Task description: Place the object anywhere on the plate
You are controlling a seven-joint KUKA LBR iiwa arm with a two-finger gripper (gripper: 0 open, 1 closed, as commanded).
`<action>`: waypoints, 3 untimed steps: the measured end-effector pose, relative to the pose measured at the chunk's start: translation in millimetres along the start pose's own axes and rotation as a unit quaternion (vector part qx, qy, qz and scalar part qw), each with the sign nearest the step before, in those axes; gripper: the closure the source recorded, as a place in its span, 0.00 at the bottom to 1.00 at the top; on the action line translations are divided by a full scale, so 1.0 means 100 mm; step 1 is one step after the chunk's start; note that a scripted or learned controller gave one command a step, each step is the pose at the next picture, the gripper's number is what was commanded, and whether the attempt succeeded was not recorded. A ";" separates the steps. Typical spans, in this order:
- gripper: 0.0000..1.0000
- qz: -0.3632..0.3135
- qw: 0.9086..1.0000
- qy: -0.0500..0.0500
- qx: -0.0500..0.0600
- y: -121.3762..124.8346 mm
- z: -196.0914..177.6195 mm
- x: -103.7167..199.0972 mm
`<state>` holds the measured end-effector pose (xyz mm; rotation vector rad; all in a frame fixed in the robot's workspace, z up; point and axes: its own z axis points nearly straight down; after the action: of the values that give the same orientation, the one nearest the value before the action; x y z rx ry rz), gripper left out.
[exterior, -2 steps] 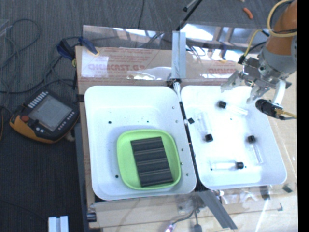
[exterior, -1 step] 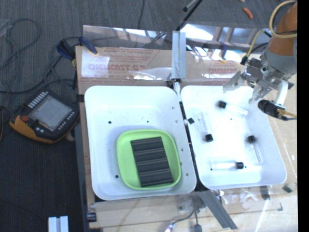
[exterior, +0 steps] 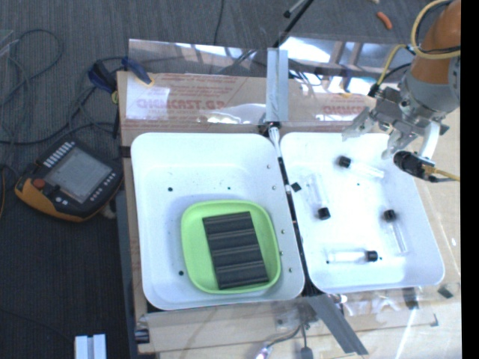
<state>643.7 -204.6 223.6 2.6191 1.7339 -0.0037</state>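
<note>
Dark ribbed block (exterior: 235, 250) — lying flat on the green plate (exterior: 193, 254), long side running away from the camera, edges well inside the rim. Covers most of the plate's middle, with bare green showing all round. No contact with anything but the plate.

Plate itself resting in the left bin (exterior: 150, 200), toward the near side, close to the wall shared with the right bin (exterior: 420, 226).

Scattered over the right bin's floor: several clear tubes with black caps. One tube (exterior: 348, 256) lying crosswise near the front, another (exterior: 315, 191) just beside the dividing wall, a third (exterior: 399, 234) toward the right wall, plus a small black cap (exterior: 343, 161) farther back. All apart from one another.

Gripper (exterior: 395, 142) hanging over the far right corner of the right bin, well apart from the block and the plate, tilted down and leftward under the grey wrist and orange band. Nothing seen in its grasp; open or closed — impossible to tell from this slant.

Beyond the bins: a cardboard panel (exterior: 194, 105) standing along the back, and a teach pendant (exterior: 71, 179) lying on the dark floor to the left, among loose cables.
</note>
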 end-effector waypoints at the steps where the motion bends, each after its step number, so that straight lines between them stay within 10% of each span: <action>1: 0.00 -0.028 1.000 -0.001 -0.001 -0.02 -0.12 -0.10; 2: 0.00 -0.030 1.000 0.001 -0.001 -0.12 -0.55 0.13; 3: 0.00 -0.021 1.000 -0.001 0.000 0.25 0.04 0.03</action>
<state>668.0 -211.5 219.8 2.5801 1.7885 -0.0072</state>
